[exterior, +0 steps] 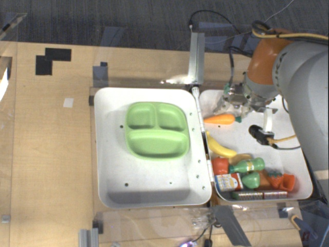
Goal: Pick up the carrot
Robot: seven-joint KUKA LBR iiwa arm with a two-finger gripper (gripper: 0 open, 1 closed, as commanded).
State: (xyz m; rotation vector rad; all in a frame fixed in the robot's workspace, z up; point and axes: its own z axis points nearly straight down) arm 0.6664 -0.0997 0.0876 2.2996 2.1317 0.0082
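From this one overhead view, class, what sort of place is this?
Probably a robot test bench in a lab: a grey arm reaches over two white bins, one holding toy food such as a carrot.

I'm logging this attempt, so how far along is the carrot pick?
Done: the arm has reached into the right bin, and the gripper sits just above the carrot. In hand: nothing visibly; the carrot lies on the bin floor near the banana. Left: closing on the carrot and lifting it.

Grey arm [303, 86] from right, pincer [237, 101] low
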